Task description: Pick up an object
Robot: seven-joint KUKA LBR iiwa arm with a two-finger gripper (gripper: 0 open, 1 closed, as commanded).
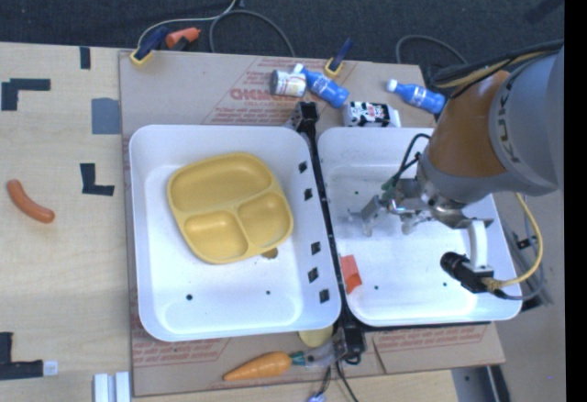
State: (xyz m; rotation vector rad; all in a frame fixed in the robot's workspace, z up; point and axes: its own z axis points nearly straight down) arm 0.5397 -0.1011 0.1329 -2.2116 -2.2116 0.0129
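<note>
My gripper (386, 218) hangs low over the middle of the right bin (417, 304), below the grey arm and its orange band (463, 129). Its two grey fingers (363, 218) are spread apart, open, and I see nothing between them. A small orange-red piece (349, 273) lies on the right bin's floor near its left wall, below and left of the gripper and apart from it. In the left bin (151, 299) a yellow divided plate (229, 206) lies flat.
Behind the bins lie a blue bottle (328, 88), a second blue bottle (417, 96), a small white container (289, 82) and a black-and-white box (371, 114). A toy carrot (260, 366) lies in front. A toy sausage (30, 201) rests on the far left.
</note>
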